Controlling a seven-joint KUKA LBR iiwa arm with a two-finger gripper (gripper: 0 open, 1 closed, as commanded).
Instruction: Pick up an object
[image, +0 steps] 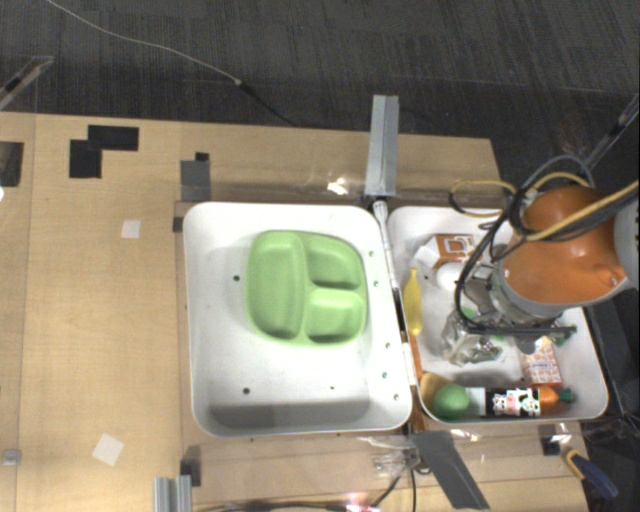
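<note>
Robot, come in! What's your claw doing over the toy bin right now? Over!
Gripper down low in right bin, grip unconfirmed. Nearest: green ball, yellow stick, black-and-white carton. Cables draped beside the wrist.

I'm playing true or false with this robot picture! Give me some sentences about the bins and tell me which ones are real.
1. A green tray lies in the left bin. True.
2. The green tray is round with one section. False: it has three compartments.
3. The gripper is down in the right bin. True.
4. A green ball sits in the left bin. False: it sits at the right bin's front edge.
</note>
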